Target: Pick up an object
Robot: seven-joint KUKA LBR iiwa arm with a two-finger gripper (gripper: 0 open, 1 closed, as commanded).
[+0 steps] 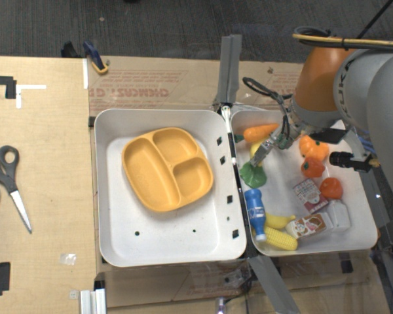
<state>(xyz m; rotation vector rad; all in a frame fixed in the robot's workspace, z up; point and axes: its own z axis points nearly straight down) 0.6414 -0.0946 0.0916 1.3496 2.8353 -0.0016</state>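
Looks like the target is the flat green round plastic piece lying against the right white bin's left wall. The grey two-finger gripper hangs just above it, slanted down; can't tell how the pincer is set. Pickup isn't made yet. Next it needs to drop squarely and pinch.

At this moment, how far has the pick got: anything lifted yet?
Done: the arm has reached into the right bin, and its gripper is low over the green toy near the carrot. In hand: nothing visibly held; the gripper seems to be closing in on the green toy. Left: grasp and lift. The yellow divided plate sits in the left bin.
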